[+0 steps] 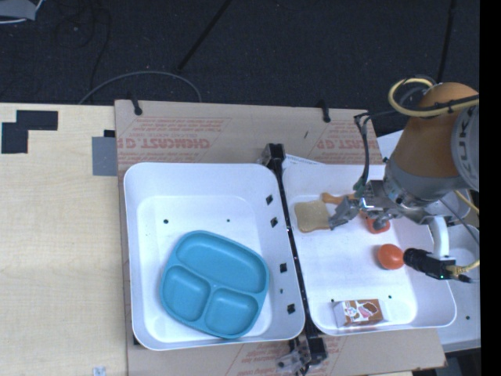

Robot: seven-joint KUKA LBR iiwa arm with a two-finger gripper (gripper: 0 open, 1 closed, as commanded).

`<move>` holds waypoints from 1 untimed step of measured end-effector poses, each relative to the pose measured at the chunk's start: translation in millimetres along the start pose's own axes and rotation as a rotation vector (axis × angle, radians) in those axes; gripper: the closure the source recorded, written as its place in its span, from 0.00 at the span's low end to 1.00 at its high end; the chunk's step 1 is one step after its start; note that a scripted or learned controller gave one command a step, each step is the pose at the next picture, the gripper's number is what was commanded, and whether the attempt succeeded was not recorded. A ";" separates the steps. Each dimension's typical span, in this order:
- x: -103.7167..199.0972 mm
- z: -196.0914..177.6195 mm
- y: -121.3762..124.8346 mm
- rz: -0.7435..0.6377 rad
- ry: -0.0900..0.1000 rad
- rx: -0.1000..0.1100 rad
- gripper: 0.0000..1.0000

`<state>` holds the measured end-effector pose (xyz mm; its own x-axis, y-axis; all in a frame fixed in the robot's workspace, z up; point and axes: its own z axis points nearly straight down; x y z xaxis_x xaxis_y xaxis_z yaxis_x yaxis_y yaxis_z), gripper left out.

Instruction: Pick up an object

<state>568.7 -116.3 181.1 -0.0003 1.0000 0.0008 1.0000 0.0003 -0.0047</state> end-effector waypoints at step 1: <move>7.4 58.5 4.3 0.000 0.000 0.000 0.00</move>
<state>572.8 -108.8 122.6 0.0001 1.0000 0.0012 1.0000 -0.0001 -0.0043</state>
